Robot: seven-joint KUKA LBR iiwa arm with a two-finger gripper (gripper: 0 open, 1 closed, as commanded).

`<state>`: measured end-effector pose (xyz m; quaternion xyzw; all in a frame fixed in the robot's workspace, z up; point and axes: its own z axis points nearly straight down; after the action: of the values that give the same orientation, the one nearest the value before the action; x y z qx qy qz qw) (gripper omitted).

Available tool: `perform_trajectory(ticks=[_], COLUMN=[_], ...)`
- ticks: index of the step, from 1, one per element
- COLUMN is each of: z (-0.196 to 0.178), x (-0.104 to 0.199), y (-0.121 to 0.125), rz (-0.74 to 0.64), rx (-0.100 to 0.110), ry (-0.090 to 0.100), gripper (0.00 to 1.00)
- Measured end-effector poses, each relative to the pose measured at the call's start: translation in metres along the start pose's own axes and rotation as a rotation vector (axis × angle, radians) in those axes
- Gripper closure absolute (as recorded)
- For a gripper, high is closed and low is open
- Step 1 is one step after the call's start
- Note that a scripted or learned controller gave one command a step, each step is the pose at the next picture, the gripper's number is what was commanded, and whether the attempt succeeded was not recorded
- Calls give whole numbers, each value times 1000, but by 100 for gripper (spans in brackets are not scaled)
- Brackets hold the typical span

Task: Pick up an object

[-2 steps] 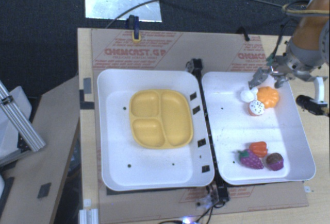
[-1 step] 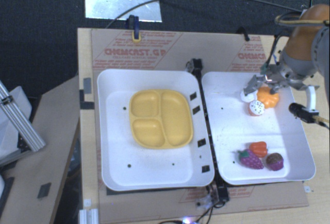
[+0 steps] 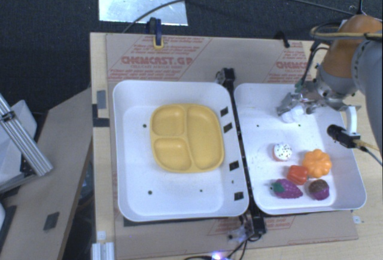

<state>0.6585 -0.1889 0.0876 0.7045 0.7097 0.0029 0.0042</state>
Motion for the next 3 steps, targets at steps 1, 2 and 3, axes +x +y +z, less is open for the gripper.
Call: perform_trajectory(ticks=[1,2,3], z=[-10,-68,-117], x=[-1,8,12], y=[-1,-3,-8], rz=[0,1,0], rx=[3,4,3], ry=[-1,1,0], gripper=[100,100,100])
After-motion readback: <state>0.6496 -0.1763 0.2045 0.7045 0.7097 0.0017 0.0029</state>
